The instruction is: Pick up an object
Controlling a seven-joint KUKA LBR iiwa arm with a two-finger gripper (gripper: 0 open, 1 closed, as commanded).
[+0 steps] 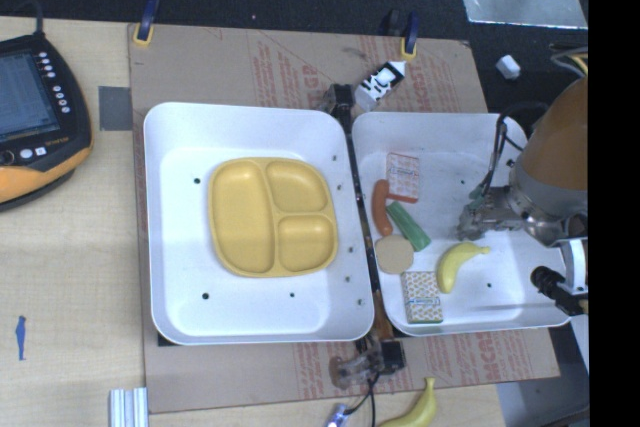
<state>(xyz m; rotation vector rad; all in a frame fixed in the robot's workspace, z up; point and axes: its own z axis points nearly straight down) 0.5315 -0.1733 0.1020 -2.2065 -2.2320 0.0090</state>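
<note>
Gripper (478,217): low in the right bin (455,310), just above and to the right of the banana (455,263); the metal tip is too small and blurred to read, so whether it is apart or together I cannot tell, and nothing shows clamped in it.
Arm (555,165): reaches in from the right edge of the camera view, orange band over a grey wrist, angled down and leftward across the bin's right wall.
Task's thing: no single target is named; the banana lies nearest the tool, curved, on the bin floor, seemingly not touching it.
Other candidates: an orange sausage-like piece (380,207) and a green stick (408,226) lie side by side toward the bin's left wall, a tan disc (394,255) just below them, a patterned packet (421,296) at the near edge, a red-and-white packet (403,177) further back.
Left bin (165,215): holds a yellow divided plate (272,215), well apart from the arm.
Risk, slip: the banana's curved, smooth body would likely roll or squirt out if pinched off-centre.
Risk, miss: the tool sits beside the fruit, not over it, so a straight close would probably catch air.
Risk, wall: the wrist is close to the right wall; a low sweep could nudge the bin.
</note>
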